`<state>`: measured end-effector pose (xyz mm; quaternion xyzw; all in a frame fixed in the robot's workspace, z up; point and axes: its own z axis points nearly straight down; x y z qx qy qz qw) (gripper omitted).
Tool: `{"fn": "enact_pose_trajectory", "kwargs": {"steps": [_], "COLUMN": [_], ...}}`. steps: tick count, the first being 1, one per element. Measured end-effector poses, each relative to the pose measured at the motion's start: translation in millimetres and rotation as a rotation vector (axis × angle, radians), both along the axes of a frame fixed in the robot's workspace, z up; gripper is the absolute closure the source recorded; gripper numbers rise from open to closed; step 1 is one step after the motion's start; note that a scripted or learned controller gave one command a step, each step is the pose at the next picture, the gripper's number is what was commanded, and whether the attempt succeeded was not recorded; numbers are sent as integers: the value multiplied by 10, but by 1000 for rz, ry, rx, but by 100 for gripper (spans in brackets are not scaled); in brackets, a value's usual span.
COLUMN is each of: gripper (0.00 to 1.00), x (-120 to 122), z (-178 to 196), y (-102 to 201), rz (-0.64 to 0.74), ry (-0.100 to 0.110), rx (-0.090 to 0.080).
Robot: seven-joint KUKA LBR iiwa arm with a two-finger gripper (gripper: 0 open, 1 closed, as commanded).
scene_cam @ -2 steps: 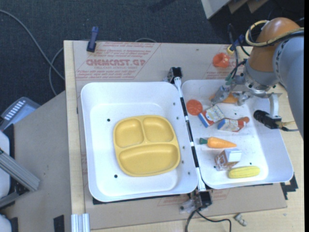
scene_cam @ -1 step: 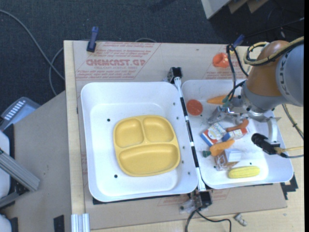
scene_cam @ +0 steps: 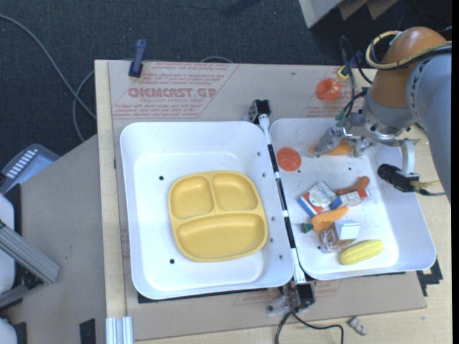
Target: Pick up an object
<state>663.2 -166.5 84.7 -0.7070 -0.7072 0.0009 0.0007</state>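
Two bins (scene_cam: 143, 192) on the bench, and all the loose stuff sits in the right one: a corn cob (scene_cam: 361, 251) near the front, a carrot (scene_cam: 328, 218) and a little red-and-white carton (scene_cam: 316, 198) bunched in the middle with a sausage-looking thing (scene_cam: 353, 189) just beside them, plus an orange disc (scene_cam: 289, 158) off on its own by the divider. The left bin just has a yellow divided tray (scene_cam: 216, 214) in it. My claw (scene_cam: 336, 143) is down at the far end of the right bin, and there's something orange (scene_cam: 343, 148) right under the tips, but honestly I can't tell from this angle whether the claw is spread or pinched, or whether that orange bit is actually between the tips, so I'm not calling it a grab. What worries me: that piece looks small and it's close to the far wall, so I could easily nip just its edge and have it squirt out, or clip the bin rim on the way up. If I go for the middle pile instead, things are touching, so I'd likely shove the neighbours or lift two at once
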Motion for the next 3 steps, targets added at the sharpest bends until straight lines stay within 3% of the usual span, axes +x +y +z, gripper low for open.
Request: {"fn": "enact_pose_trajectory", "kwargs": {"steps": [1, 2, 3], "gripper": [0, 0, 0], "x": [19, 29, 30], "z": [-10, -11, -11], "y": [-363, -495, -494], "rz": [0, 4, 5], "ry": [5, 12, 12], "rx": [2, 18, 16]}}
